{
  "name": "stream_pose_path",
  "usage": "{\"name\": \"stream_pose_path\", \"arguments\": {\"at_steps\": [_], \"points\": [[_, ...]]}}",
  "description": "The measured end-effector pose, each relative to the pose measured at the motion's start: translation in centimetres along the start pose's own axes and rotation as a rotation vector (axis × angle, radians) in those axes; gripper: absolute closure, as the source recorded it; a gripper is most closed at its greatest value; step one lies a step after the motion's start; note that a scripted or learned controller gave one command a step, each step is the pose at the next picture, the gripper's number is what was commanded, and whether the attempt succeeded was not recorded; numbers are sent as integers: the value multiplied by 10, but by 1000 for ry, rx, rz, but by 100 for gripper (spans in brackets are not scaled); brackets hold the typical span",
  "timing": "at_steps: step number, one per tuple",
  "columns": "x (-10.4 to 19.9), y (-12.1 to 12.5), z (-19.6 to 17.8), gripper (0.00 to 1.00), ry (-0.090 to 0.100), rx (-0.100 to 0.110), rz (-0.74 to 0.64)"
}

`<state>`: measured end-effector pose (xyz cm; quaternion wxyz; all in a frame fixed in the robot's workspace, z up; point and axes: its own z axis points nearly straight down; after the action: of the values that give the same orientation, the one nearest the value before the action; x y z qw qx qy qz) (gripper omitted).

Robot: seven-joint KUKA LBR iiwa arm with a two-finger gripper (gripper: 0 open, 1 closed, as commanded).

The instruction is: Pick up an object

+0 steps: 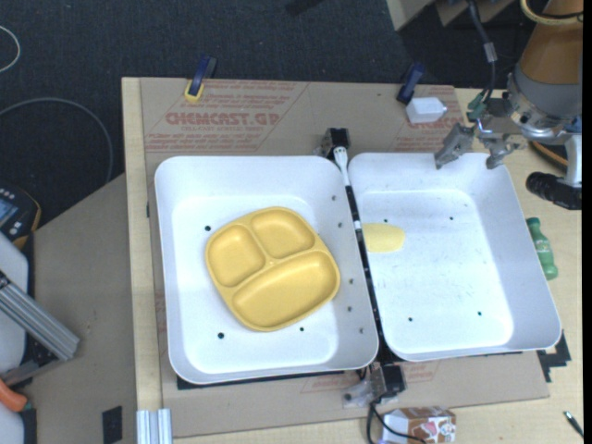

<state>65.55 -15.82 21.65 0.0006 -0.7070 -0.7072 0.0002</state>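
The arm (552, 58) enters at the far right, its orange band above a grey wrist, and bends down toward the far edge of the right bin (462, 331). The gripper (474, 153) hangs over that bin's far rim with its two fingers (450, 148) spread apart and nothing between them.

In the right bin a small pale yellow object (383, 238) lies against the left wall, well apart from the gripper. The left bin (185, 340) holds a yellow divided plate (271, 267) with three compartments, resting flat near the bin's middle and turned at an angle.

Both bins sit side by side on a cardboard sheet (268, 118) printed with red lettering along its far part. Two blue-handled clamps (198, 80) grip the sheet's far edge, and a small white block (425, 110) lies next to the right one. A green marker-like item (542, 247) lies just outside the right bin's right wall. Black clips sit at the far and near ends of the seam between the bins. Dark carpet (139, 26) surrounds the bench, with cables trailing across it at far left.
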Motion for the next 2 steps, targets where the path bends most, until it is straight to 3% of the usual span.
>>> {"name": "stream_pose_path", "arguments": {"at_steps": [1,2], "points": [[30,-59,-100,0,-2,-13,-3],[98,-116,-176,0,1,-11,-8]]}}
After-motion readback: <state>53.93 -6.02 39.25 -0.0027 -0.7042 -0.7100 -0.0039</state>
